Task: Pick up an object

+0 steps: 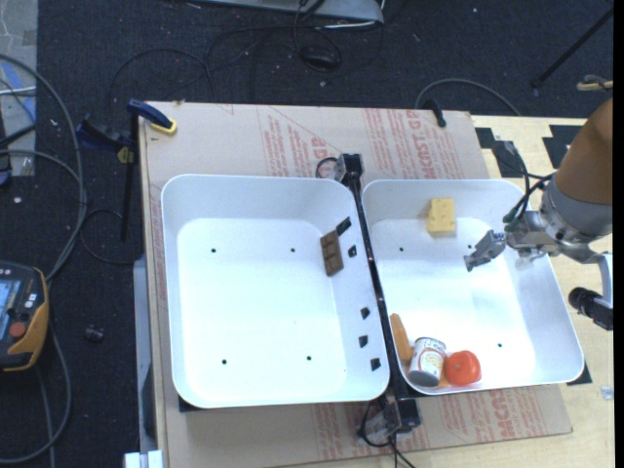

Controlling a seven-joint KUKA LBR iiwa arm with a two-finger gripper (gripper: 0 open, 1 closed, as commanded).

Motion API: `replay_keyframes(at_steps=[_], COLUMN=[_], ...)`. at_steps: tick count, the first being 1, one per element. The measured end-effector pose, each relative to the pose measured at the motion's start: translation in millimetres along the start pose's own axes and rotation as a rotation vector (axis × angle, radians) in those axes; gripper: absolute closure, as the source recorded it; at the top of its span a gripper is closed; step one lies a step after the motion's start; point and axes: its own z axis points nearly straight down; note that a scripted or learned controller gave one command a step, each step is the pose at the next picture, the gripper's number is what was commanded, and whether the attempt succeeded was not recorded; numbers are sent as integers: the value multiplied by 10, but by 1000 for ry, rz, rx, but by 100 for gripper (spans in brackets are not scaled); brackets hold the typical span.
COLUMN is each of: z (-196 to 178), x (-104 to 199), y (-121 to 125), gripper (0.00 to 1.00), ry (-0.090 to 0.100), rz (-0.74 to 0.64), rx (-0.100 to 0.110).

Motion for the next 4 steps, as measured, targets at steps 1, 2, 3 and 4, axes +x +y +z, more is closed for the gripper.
replay_keyframes(at_steps=[1, 2, 3, 4], z=[526, 398, -112, -729], x=[6, 0, -96, -50], y=[-9, 5, 49, 40], gripper=[0, 100, 100, 100], ry=[0, -2, -3, -3], rz=[0, 0, 1, 0], rx=[-1, -6, -9, -10])
